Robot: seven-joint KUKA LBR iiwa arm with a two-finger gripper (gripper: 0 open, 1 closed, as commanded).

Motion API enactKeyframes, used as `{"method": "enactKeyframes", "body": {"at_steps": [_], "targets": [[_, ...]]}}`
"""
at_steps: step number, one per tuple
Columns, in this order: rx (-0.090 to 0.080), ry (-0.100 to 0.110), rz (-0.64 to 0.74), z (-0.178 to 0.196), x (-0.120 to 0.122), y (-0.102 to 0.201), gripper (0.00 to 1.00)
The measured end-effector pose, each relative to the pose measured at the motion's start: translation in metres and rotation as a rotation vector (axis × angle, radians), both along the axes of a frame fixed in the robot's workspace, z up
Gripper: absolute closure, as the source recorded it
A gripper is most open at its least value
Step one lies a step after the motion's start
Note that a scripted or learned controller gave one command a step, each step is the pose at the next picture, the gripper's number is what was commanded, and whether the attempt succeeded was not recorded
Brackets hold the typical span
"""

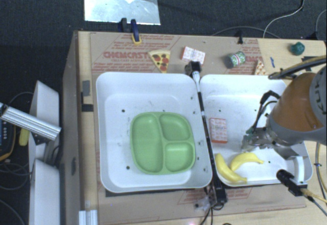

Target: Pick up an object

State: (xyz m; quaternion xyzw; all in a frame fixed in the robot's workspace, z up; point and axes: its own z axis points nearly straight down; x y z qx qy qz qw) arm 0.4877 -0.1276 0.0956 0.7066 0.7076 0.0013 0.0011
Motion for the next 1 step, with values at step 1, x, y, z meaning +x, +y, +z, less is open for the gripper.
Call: {"method": "enactKeyframes", "body": {"at_steps": [1], "targets": [[0.000, 0.000, 0.001, -0.0001, -0.0001, 0.0000, 0.00]]}}
